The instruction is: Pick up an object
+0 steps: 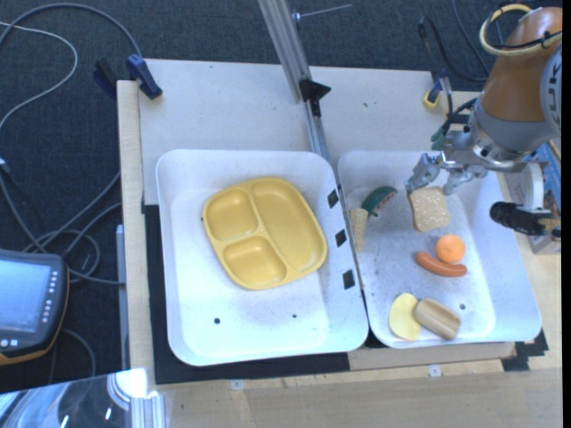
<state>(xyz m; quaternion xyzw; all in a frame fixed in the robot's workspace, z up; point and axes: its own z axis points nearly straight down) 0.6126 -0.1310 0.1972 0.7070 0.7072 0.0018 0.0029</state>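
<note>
Left bin: yellow divided plate. Right bin: green item, toast slice, orange ball, sausage, bread roll. Gripper over toast slice, fingers spread, grasping nothing. Risk: toast lies flat, fingers may slide off.

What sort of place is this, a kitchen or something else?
Probably a robotics lab, not a kitchen. A robot arm reaches over a bench with two white bins, cables trail across the dark floor, and the food in the right bin looks like toys.
</note>
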